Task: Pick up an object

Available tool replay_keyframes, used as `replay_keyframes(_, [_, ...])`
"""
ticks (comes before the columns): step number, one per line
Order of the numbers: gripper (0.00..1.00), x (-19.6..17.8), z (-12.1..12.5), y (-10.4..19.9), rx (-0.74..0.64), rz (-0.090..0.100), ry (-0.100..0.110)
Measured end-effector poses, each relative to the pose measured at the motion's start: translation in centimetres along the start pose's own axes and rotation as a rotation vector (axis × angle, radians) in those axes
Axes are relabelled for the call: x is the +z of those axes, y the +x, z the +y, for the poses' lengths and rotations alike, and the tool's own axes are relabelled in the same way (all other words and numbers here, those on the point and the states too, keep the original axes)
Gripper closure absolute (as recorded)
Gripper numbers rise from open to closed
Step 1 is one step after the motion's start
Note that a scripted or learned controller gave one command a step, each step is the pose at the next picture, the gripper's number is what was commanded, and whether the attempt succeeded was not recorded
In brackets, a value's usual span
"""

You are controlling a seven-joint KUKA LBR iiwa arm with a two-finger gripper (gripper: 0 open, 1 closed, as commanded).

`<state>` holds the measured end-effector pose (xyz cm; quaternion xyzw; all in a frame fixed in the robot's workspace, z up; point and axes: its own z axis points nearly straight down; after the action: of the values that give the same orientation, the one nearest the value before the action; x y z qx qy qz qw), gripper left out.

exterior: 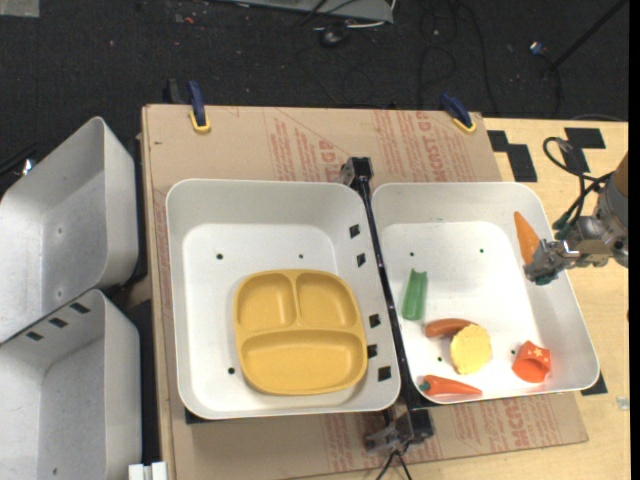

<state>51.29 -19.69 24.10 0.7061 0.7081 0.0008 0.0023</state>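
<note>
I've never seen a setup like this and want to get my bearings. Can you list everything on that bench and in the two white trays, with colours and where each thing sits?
bins: two, white, side by side on the board; left bin, right bin
divided plate: one, yellow, in the left bin
green piece: one, green, left part of the right bin
yellow piece: one, yellow, near the right bin's front
red-orange piece: one, beside the yellow piece
chilli-shaped piece: one, red-orange, front edge of the right bin
red piece: one, red, front right corner
carrot: one, orange, on the right bin's right wall
board: one, brown, under both bins
clamps: two, blue and yellow, rear clamp left, rear clamp right
gripper: one, grey, at the right bin's right rim beside the carrot
</note>
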Motion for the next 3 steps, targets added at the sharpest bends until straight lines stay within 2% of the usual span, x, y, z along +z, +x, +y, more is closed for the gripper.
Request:
replay_keyframes(1, [1.0,-0.5,2.7,4.8,-0.005,0.003,0.001])
replay_keyframes(2, [1.0,0.8,4.1,10.1,-0.005,0.004,0.006])
replay_keyframes(3, [1.0,0.0,6.1,14.7,-0.005,0.003,0.002])
